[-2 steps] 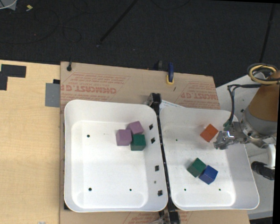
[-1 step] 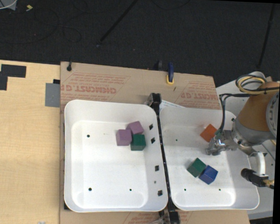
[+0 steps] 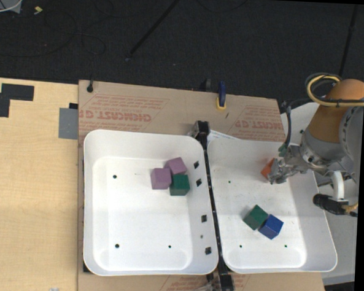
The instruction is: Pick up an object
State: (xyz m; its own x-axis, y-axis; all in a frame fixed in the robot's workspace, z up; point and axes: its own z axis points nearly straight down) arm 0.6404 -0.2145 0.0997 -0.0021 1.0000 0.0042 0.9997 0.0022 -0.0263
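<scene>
Well to the left of the jaws, in the left bin [image 3: 100,167], two purple cubes [image 3: 168,173] and a dark green cube [image 3: 180,185] are clustered untouched. An orange block [image 3: 266,169] is seen just beside the gripper [image 3: 280,173], low in the right bin [image 3: 298,253]; whether the jaws are apart or clamped cannot be told. No lift is judged done, with a green block [image 3: 255,216] and blue block [image 3: 271,226] lying below the jaws.
</scene>
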